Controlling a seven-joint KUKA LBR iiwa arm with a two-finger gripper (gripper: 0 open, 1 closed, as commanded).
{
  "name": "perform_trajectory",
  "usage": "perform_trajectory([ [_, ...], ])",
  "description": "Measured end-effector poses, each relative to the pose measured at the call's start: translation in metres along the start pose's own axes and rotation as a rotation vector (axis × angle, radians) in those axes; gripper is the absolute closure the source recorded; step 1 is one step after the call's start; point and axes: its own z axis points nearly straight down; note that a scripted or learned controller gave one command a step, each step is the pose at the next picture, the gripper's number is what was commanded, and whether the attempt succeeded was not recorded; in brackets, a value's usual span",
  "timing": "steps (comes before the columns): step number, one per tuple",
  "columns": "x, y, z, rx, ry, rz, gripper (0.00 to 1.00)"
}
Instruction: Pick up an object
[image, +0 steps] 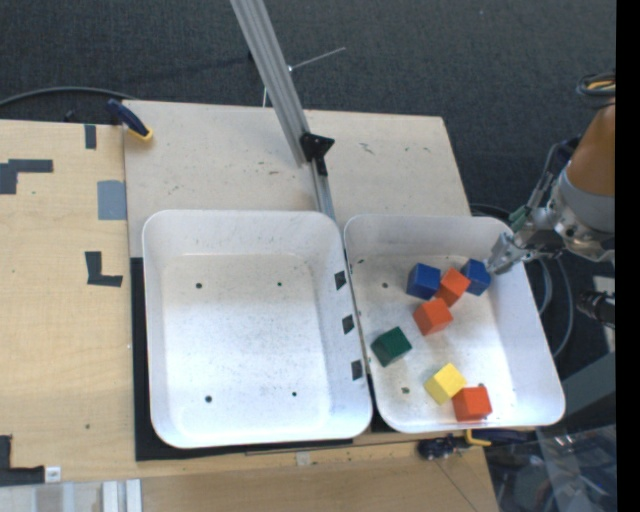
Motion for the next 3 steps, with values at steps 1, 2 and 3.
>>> perform_trajectory([
  [1, 0.000, 0.001, -0.050, 0.004, 0.000, 0.001, 1.00],
  [2, 0.064, -0.006, -0.045, 0.005, 0.003, -0.005, 1.00],
  [3, 0.115, -0.013, -0.048, 0.005, 0.003, -0.004, 1.00],
])
